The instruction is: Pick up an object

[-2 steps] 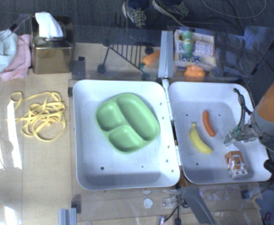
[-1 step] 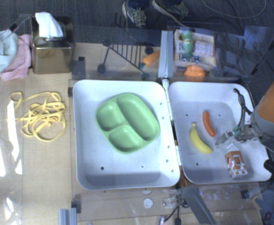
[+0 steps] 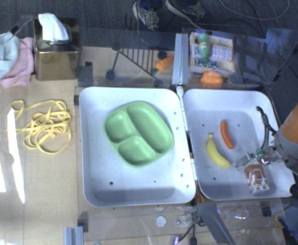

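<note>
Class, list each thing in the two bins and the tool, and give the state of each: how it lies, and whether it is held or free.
Green plate: flat in the left bin, free.
Banana: lying in the right bin, free.
Sausage: lying beside the banana, apart from it, free.
Can: on its side in the right bin, just below the tool.
Tool: low over the right bin, grip unclear.

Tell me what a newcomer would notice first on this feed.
The big green divided plate in the left bin catches the eye first. In the right bin lie a yellow banana and an orange sausage, with the gripper by a small printed can near the right edge.
</note>
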You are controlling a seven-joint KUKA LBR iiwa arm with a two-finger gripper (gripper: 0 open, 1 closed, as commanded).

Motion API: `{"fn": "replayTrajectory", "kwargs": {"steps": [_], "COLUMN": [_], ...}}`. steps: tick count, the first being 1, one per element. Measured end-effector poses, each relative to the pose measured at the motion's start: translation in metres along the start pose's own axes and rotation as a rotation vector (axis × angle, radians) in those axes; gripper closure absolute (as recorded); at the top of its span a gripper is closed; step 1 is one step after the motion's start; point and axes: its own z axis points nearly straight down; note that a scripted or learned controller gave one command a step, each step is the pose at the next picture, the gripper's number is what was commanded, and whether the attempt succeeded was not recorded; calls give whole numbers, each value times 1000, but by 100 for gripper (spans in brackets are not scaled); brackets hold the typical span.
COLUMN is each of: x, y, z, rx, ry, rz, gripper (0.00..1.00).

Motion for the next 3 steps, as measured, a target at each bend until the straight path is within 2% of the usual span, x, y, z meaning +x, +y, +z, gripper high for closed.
{"fn": "replayTrajectory", "kwargs": {"steps": [1, 2, 3], "x": [0, 51, 68], "y": [3, 41, 104], "z": [-11, -198, -148], "rx": [-5, 6, 8], "ry": [-1, 1, 4], "rz": [-2, 258, -36], "gripper": [100, 100, 100]}}
